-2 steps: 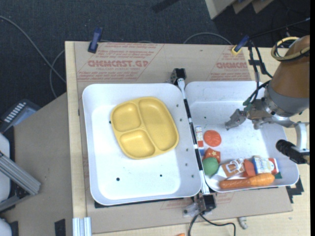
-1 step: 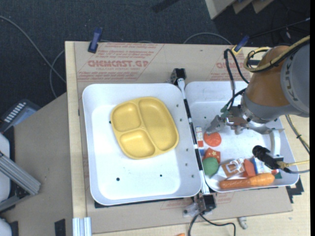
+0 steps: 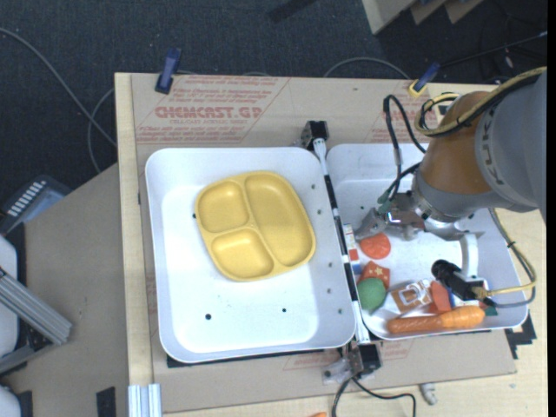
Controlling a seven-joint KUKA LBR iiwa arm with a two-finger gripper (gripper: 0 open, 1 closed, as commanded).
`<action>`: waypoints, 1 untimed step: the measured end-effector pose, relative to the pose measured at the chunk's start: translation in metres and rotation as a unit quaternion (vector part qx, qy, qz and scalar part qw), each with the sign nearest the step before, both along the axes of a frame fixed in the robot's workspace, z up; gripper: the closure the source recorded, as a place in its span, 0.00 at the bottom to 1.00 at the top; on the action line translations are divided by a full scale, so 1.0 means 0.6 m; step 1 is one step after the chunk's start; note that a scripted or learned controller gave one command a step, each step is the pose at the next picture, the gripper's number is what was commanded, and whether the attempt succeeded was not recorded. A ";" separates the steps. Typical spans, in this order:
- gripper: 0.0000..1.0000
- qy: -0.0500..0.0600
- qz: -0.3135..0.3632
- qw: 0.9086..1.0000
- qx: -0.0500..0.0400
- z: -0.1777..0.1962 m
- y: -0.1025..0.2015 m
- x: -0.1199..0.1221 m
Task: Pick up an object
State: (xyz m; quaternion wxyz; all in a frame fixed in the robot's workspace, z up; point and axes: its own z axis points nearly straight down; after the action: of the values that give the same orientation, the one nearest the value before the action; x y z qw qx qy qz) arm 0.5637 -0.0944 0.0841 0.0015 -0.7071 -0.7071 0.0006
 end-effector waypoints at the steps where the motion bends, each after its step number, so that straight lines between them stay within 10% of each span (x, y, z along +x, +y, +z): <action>1: 0.00 -0.001 -0.002 1.000 -0.001 0.000 -0.112 -0.143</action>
State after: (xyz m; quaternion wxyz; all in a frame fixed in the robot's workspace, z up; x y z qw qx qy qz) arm 0.4781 -0.1614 0.0843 0.0002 -0.7082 -0.7060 0.0010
